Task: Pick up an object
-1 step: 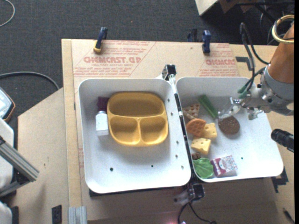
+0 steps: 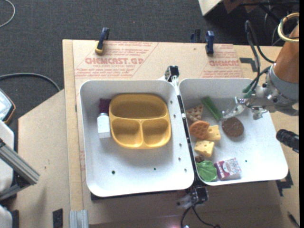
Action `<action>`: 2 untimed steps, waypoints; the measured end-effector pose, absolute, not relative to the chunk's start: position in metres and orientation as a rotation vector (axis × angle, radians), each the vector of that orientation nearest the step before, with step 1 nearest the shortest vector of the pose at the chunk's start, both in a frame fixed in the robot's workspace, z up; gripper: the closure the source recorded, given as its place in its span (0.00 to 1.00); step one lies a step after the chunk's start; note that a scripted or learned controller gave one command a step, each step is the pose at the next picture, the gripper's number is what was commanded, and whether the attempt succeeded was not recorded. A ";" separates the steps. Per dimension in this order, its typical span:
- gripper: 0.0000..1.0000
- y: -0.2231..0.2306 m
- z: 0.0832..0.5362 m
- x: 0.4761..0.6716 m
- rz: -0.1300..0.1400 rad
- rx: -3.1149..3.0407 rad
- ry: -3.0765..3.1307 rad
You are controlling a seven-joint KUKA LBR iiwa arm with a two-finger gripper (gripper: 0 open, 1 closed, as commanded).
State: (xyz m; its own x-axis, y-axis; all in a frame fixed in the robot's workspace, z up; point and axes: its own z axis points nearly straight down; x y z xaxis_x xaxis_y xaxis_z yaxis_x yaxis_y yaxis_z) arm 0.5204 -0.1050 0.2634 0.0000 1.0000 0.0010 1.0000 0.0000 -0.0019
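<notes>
- Over the right bin (image 2: 266,167): gripper (image 2: 232,112) reaching in from the right edge, fingers spread slightly, nothing pinched between them.
- Just below the fingertips: brown round cookie (image 2: 232,127) flat on the bin floor, apart from the metal tips.
- Left of the cookie: green stick (image 2: 211,108) lying at a slant, cracker (image 2: 194,113), round orange waffle (image 2: 199,128), two yellow cheese wedges (image 2: 204,148) stacked down the bin's left side.
- Near front rim: green leaf-like piece (image 2: 206,171) touching a red-and-white packet (image 2: 228,168).
- Across the divider, left bin (image 2: 90,141): yellow divided plate (image 2: 139,119), white bottle (image 2: 103,126) and dark purple item (image 2: 104,104) beside its left edge.
- Beneath both: printed cardboard sheet (image 2: 118,61), clamps (image 2: 101,41) at the far edge.
</notes>
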 end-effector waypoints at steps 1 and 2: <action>0.00 -0.112 0.217 0.523 0.006 -2.218 -2.215; 0.00 -0.102 0.161 0.517 0.006 -2.216 -2.216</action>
